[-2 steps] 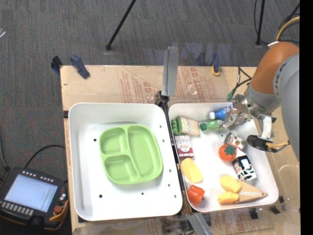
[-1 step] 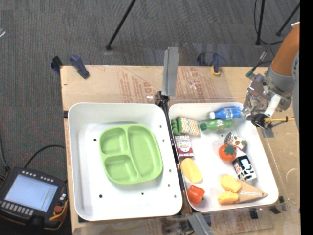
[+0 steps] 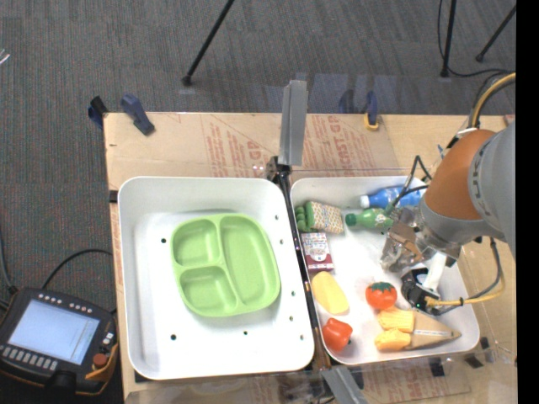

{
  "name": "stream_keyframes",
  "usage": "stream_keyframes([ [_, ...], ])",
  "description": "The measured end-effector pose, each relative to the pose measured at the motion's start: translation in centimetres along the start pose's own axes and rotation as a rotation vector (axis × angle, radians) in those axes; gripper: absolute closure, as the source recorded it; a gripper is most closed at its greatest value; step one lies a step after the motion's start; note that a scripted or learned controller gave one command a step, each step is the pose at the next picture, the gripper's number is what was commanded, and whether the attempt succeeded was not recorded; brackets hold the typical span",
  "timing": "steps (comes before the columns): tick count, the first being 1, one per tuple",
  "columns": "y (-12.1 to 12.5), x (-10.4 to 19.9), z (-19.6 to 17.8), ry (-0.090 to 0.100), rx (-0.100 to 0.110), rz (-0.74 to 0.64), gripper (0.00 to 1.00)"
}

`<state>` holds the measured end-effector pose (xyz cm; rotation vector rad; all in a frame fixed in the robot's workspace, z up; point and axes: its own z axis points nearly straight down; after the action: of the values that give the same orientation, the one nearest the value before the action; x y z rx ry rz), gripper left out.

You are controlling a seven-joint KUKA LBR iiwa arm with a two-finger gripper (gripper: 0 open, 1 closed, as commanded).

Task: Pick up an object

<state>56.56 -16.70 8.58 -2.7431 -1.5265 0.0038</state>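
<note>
Nearest the camera, at the front of the right bin (image 3: 468, 310), lay a red pepper (image 3: 337, 333), yellow cheese pieces (image 3: 394, 329) and a cone (image 3: 431, 337), with a tomato (image 3: 381, 295) and a yellow block (image 3: 329, 292) just behind them. Left of these, a green divided plate (image 3: 226, 264) sat in the left bin (image 3: 139, 310). Farther back in the right bin, the gripper (image 3: 399, 254) hung near a green bottle (image 3: 368, 219) and a blue bottle (image 3: 386, 198), holding nothing visible, and its grip could not be made out.
</note>
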Motion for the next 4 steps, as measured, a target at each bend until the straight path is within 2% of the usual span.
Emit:
stream_keyframes([
  [1,-0.1,0.3,-0.1,0.008,0.006,0.0,0.0],
  [2,5.4,5.4,0.1,-0.006,0.01,0.051,0.0],
  [3,3.8,-0.7,-0.1,-0.001,0.003,0.053,0.0],
  [4,3.5,-0.9,-0.1,0.0,0.004,-0.002,0.0],
])
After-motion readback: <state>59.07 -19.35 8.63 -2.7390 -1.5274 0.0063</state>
